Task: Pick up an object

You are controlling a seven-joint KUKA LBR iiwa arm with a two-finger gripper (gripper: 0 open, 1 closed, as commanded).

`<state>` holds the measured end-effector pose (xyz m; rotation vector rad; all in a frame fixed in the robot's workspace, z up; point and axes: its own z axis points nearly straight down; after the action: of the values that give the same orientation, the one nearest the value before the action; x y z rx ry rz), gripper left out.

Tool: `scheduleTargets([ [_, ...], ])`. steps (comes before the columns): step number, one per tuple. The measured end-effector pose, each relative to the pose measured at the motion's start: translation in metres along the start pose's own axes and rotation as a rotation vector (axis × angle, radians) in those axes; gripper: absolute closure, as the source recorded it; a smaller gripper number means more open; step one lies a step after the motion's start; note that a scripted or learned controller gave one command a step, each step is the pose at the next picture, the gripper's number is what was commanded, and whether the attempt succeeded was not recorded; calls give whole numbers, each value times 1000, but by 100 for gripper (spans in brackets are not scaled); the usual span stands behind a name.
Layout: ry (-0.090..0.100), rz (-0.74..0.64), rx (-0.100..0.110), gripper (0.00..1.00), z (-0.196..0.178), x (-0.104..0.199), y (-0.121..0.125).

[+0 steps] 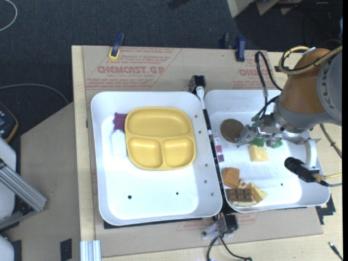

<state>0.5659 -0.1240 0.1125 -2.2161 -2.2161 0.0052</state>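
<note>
Gripper (255,136) low in right bin (272,197), near far edge, between brown disc (232,129) and green item (270,142). Grasp state: cannot tell. Risk: crowding, nudged pieces, empty closure.

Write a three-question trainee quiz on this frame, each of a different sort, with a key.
1. True or false: the yellow divided plate lies in the right bin.
2. Which item lies nearest the hand? A) brown round piece B) purple item C) waffle pieces
3. Fill in: the pale yellow block lies in the ____ bin.

Key: 1 false, it lies in the left bin; 2 A; 3 right.
</note>
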Motion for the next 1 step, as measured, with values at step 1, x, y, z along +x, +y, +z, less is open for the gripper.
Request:
scheduleTargets([
  [1, -3, 0, -6, 0, 28, 0, 1],
])
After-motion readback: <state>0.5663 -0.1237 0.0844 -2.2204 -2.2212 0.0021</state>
